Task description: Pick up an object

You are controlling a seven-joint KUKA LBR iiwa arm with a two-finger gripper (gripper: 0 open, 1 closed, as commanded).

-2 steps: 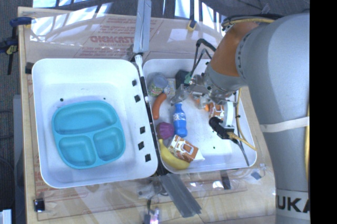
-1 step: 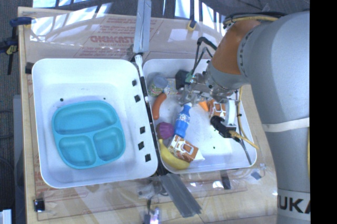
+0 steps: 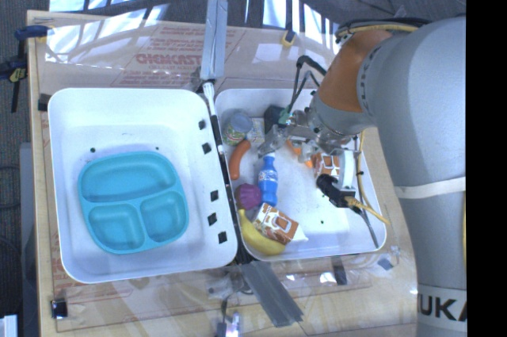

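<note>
Leftmost, we see a light-blue three-compartment plastic tray in the left white bin. Next, the right white bin holds a small blue bottle, a yellow banana and a purple ball. Finally, the pincer hangs over the bin's far side; we cannot tell its state.

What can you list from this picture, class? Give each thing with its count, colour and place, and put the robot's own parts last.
bins: two, white, side by side on the bench
divided tray: one, light blue, in the left bin
bottle: one, blue with white cap, middle of the right bin
banana: one, yellow, near edge of the right bin
carton: one, brown and white, on the banana
carrot-like piece: one, orange, beside the bottle
purple item: one, right bin
can: one, grey top, far left of the right bin
arm: one, grey with orange band, over the right bin
gripper: one, dark, low over the right bin
</note>
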